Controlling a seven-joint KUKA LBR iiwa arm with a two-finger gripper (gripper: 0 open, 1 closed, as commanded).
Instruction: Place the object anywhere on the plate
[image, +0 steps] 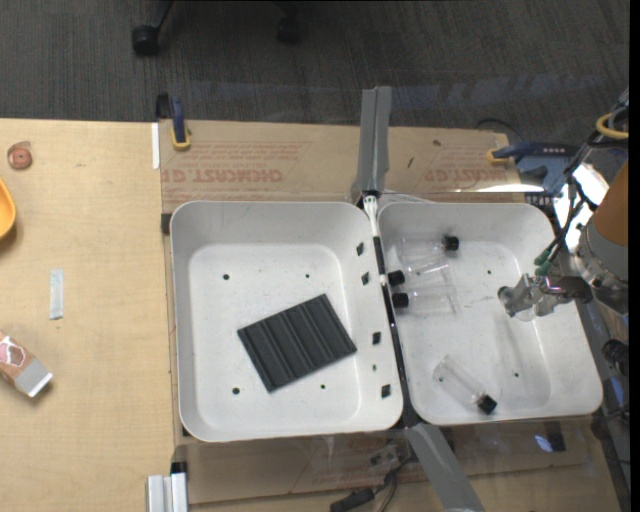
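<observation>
A dark ribbed rectangular plate (297, 342) lies at a slant on the floor of the left bin (200, 300). Three clear plastic vials with black caps lie in the right bin (560, 400): one near the back (437, 258), one by the left wall (420, 297) and one at the front (465, 385). My gripper (520, 300) hangs over the right half of the right bin, to the right of the middle vial and above the front one. I see nothing held in it.
A grey divider bar (375, 150) runs between the two bins. Blue clamps (530, 153) hold cardboard behind the bins. Small loose items lie on the wooden bench (80, 200) to the left.
</observation>
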